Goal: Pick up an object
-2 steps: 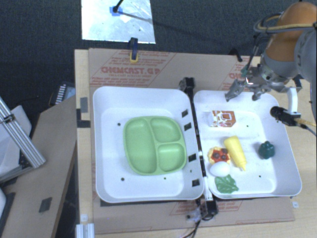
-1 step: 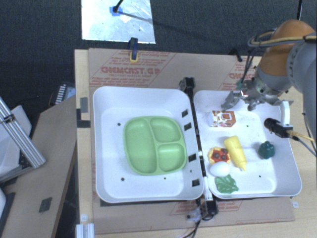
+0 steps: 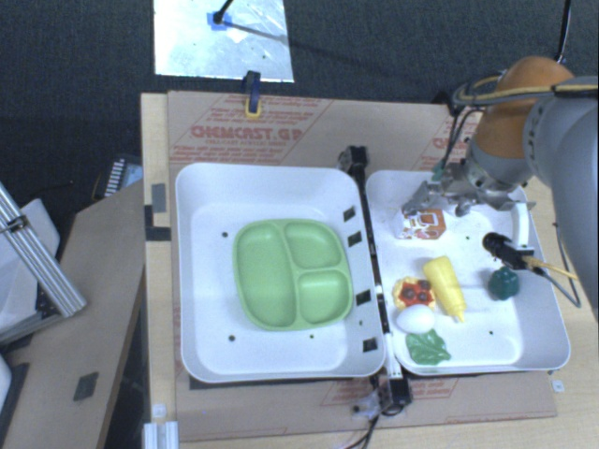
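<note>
Here, the gripper point(image 3: 428, 197) is seen over the right bin point(image 3: 543, 335) — above a small carton point(image 3: 423, 223) — finger state indiscernible.

One fixed camera looks down aslant over both white bins point(image 3: 201, 344).

Arm point(image 3: 552, 124): cut off by the right frame edge; only the wrist section and orange band are in frame.

Gripper point(image 3: 432, 195): low over the right bin point(image 3: 543, 344), seen as a grey blur. Fingers not resolvable, so their spacing is undetermined.

Small white and orange package point(image 3: 423, 223): directly under the gripper, its top edge covered. Contact or a gap between the two cannot be judged. Printing too small to read.

Red and yellow item point(image 3: 415, 292): too small to identify, partly overlapped by the white egg-shaped object point(image 3: 416, 319).

Metal frame point(image 3: 33, 251): cut by the left edge.
</note>
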Controlling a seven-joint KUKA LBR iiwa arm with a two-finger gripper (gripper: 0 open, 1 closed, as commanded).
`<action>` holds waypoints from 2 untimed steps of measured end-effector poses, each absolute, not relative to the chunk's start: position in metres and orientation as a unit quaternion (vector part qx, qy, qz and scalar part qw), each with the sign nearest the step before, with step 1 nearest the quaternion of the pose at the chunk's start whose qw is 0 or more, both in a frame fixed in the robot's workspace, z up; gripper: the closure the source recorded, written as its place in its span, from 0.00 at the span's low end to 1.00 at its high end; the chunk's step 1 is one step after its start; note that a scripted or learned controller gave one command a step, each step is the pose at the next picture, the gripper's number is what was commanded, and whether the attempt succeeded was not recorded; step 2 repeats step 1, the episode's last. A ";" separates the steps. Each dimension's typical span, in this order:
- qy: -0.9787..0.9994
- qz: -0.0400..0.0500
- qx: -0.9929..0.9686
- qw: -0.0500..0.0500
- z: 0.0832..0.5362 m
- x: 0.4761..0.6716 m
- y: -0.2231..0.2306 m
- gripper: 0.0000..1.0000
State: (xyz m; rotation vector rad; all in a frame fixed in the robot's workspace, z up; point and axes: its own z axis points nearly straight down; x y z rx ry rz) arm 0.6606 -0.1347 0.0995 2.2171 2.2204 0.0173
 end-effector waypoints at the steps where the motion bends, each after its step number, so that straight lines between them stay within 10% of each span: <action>1: 0.709 0.010 0.705 0.012 0.117 0.665 -0.136 1.00; 2: 0.709 0.010 0.705 0.012 0.117 0.665 -0.136 1.00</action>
